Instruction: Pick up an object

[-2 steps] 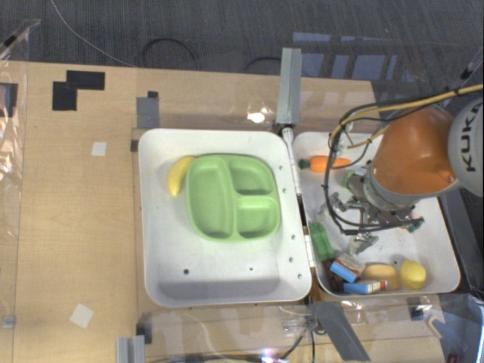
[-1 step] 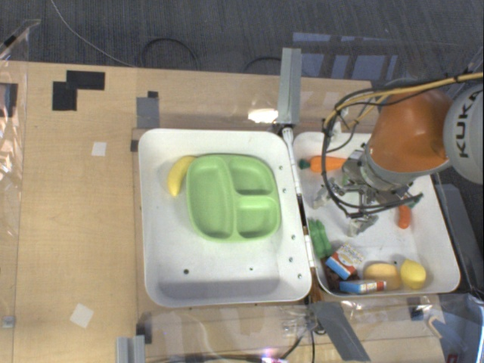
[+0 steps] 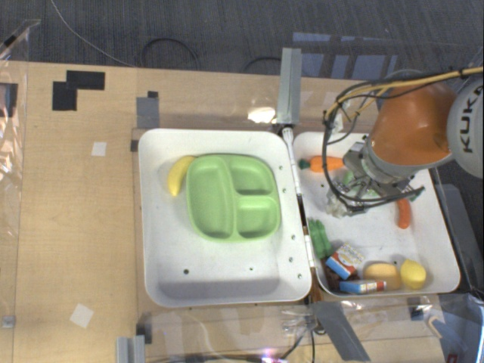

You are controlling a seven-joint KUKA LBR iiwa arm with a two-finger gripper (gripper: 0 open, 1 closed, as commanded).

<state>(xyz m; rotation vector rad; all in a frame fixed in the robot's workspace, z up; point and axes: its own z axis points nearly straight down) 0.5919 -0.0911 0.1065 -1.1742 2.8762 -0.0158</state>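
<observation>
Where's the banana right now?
The banana lies in the left bin, touching the upper-left edge of the green divided plate.

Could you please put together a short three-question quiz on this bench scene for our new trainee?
1. True or false: the banana lies inside a compartment of the green divided plate.
2. Which bin is the arm over? A) the left bin B) the right bin
3. Fill in: the lemon sits near the right bin's ______ corner, by the camera view.

Key:
1. False; it lies on the bin floor beside the plate's left edge.
2. B.
3. Lower right.
</observation>
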